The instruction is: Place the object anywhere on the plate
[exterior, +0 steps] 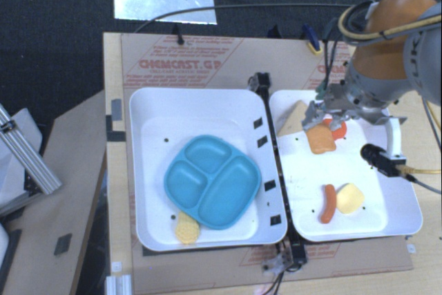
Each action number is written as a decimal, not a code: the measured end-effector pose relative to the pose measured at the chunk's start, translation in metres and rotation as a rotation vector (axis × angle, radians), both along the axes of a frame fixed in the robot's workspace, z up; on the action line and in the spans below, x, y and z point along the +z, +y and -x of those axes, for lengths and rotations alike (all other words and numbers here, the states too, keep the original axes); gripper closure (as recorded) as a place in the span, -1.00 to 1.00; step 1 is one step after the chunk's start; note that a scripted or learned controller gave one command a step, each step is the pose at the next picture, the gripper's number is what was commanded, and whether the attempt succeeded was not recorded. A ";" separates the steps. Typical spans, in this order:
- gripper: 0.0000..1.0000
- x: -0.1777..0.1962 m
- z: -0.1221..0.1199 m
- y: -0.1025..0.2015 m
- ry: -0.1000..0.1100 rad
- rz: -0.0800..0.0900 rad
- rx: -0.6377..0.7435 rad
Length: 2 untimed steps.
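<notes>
Orange food piece [320,139] sits directly below the gripper [324,122] in the right bin [407,217], apparently touching it; whether it is pinched cannot be told. Plate [211,180] lies well away to the gripper's left, in the left bin [148,148], across the divider.

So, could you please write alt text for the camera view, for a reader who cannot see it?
A grey and orange robot arm lowers its gripper over an orange food piece in the right white bin, beside a sausage and a yellow piece. The left bin holds a blue plate and a yellow waffle.
</notes>
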State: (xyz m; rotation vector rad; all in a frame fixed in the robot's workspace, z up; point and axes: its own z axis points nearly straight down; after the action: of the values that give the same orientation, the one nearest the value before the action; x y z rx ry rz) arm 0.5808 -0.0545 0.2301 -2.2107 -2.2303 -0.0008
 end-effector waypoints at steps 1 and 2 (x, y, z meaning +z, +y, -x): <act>1.00 0.005 0.014 0.060 -0.001 -0.001 0.002; 1.00 0.010 0.038 0.105 0.000 0.000 0.000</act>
State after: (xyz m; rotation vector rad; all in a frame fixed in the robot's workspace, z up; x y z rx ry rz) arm 0.5429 0.0508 0.2404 -2.2110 -2.2298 -0.0008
